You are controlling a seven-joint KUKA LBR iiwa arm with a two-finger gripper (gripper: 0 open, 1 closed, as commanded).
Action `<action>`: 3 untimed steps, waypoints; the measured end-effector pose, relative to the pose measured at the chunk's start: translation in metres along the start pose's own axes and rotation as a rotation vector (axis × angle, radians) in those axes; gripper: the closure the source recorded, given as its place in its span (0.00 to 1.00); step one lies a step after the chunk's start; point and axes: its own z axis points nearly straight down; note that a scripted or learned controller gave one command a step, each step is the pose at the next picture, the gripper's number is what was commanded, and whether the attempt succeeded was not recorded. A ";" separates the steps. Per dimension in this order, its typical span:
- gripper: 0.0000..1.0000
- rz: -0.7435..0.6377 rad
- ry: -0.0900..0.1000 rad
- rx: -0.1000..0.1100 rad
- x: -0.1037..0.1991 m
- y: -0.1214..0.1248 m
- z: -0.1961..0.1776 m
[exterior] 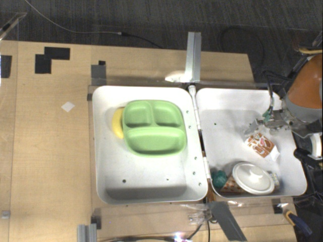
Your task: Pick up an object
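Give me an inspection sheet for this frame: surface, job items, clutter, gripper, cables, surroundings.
Surface: wooden bench bearing left bin and right bin side by side, black tape patches at its far left.
Job items: left bin has a green tray lying on a yellow item; right bin has a packet, a white lid, a teal item and a brown item under the lid, too hidden to name.
Clutter: nothing seen.
Gripper: gripper low over the right bin's far right, above the packet; no object seen in it.
Cables: thin cable across the dark floor beyond the bench; wires at the near edge.
Surroundings: dark carpet; metal post behind the bins.
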 end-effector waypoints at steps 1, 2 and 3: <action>0.00 -0.091 0.001 0.001 0.020 -0.030 0.015; 1.00 -0.089 -0.003 -0.007 0.018 -0.028 0.002; 1.00 -0.041 0.001 0.002 0.032 0.009 -0.083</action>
